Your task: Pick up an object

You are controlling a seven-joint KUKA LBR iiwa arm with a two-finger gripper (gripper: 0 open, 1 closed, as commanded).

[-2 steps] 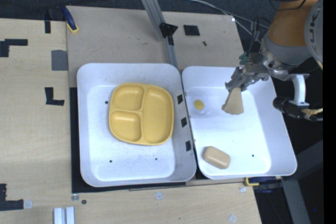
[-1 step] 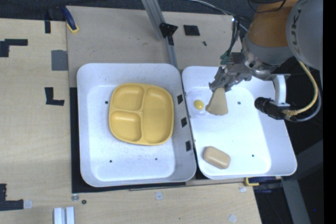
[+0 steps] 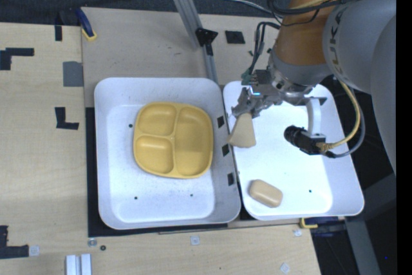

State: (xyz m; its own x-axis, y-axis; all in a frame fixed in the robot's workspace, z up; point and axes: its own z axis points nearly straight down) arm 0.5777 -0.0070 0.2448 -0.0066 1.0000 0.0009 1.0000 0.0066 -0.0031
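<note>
Two beige pieces lying in right white bin (image 3: 341, 199): rounded beige lump (image 3: 265, 193) nearest, lengthwise left-right; beyond, tan wedge-shaped block (image 3: 243, 133) hanging directly beneath jaws (image 3: 248, 109), seemingly touching; jaws' opening impossible to tell.

Arm (image 3: 360, 29) comes in from the right, grey link across the upper right, orange band (image 3: 309, 16) just above the wrist. Wrist is pitched down and points toward the left. Gripper (image 3: 246, 114) sits left of the wrist, fingers (image 3: 243, 106) angled down-left and closed on a tan object (image 3: 243, 133), whose top end is pinched between them. Black cabling loops over the orange band; a yellow cable runs down the arm's right side to a black fitting (image 3: 302, 138) below the wrist.
</note>
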